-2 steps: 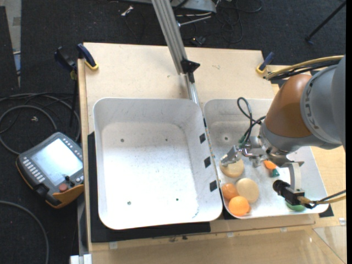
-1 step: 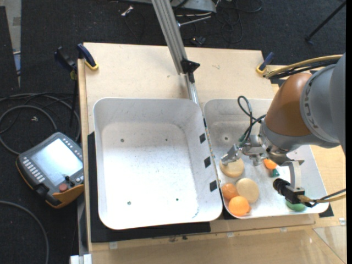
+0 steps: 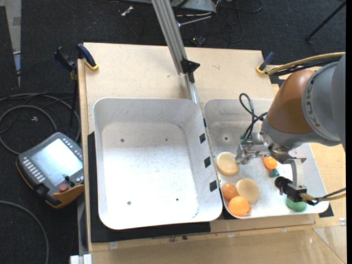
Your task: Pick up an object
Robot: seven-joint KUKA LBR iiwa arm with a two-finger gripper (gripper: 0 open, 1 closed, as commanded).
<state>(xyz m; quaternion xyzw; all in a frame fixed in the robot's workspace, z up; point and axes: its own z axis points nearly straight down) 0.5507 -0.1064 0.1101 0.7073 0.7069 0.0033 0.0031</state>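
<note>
In the right bin lie several small objects: a cream disc, a second cream disc, an orange ball, a brownish-orange piece, a small orange piece and a green object at the near right corner. My gripper hangs low over the bin just right of the first cream disc, below the orange-banded wrist. Nothing is visibly held.
The left bin sits beside the right one, separated by a shared wall. A slanted metal pole rises from behind the bins. A teach pendant lies on the floor left of the bench. Yellow clamps grip the bench corners.
</note>
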